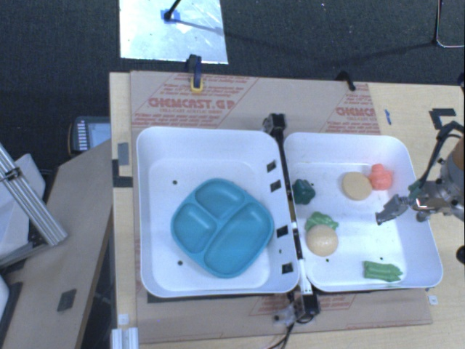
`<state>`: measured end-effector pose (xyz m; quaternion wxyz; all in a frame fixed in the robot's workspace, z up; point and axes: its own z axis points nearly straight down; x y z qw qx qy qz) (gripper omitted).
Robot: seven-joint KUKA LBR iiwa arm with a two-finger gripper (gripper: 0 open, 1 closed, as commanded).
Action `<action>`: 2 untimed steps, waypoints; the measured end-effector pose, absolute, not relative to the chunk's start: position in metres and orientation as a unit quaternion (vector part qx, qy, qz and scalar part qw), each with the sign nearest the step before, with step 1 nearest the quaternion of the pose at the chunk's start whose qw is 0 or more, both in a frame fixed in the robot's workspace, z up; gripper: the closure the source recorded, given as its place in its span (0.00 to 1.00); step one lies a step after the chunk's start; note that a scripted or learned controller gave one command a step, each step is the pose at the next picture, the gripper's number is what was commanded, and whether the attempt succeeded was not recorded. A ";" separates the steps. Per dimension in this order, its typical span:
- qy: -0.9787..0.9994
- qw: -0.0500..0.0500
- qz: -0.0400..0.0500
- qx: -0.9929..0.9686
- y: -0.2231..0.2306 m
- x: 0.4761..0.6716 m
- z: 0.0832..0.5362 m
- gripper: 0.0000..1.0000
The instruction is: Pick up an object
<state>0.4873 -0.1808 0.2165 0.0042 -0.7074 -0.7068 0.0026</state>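
Note:
The right bin (341, 145) holds several small objects: a dark green piece (302, 192), a tan round piece (357, 186), a salmon piece (381, 176), a cream ball with a green leafy top (322, 240) and a green piece (382, 270) near the front. My gripper (393, 209) reaches in over the bin's right side, just right of the tan and salmon pieces, with nothing visible between its fingers. The left bin (163, 151) holds a blue divided plate (221, 227).
The bins sit on a cardboard sheet (211, 102) on the bench. A clamp bar (283, 195) runs between the bins. A foil square (173, 20) lies on the dark floor behind. An aluminium rail (29, 202) stands at the left.

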 end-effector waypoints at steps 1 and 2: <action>-0.708 -0.001 0.000 -0.706 -0.180 0.490 0.222 0.00; -0.708 0.001 0.001 -0.707 -0.182 0.493 0.180 0.00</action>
